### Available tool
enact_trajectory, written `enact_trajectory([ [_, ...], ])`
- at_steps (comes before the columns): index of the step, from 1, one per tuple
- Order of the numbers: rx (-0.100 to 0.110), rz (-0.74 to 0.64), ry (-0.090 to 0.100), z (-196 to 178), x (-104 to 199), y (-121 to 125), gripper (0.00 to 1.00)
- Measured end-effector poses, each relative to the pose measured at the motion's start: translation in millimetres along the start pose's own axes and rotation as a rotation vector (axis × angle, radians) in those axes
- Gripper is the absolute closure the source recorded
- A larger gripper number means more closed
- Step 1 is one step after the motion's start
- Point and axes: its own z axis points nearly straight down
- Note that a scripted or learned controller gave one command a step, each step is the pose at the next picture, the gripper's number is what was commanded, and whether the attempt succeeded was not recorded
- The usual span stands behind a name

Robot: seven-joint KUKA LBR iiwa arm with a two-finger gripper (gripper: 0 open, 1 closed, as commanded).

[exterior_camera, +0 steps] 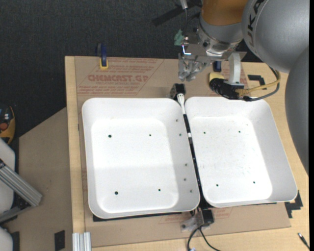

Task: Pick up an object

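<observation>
no object to pick shows up anywhere, so can't say where it is. the claw (189, 68) hangs past the far edge of the bins, just over the brown counter (127, 73) near the top of the seam between them, and it's too blurry to tell how its grip stands. the arm (274, 29) with its orange band (221, 12) comes in from the upper right. left bin (98, 162) and right bin (274, 162) sit side by side, touching. a blue clamp (102, 55) sits at the counter's far left edge.
</observation>
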Motion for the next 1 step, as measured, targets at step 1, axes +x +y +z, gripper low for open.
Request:
enact_trajectory([
  [1,0.003,-0.002,0.0,-16.4,-17.1,-0.2,1.0],
])
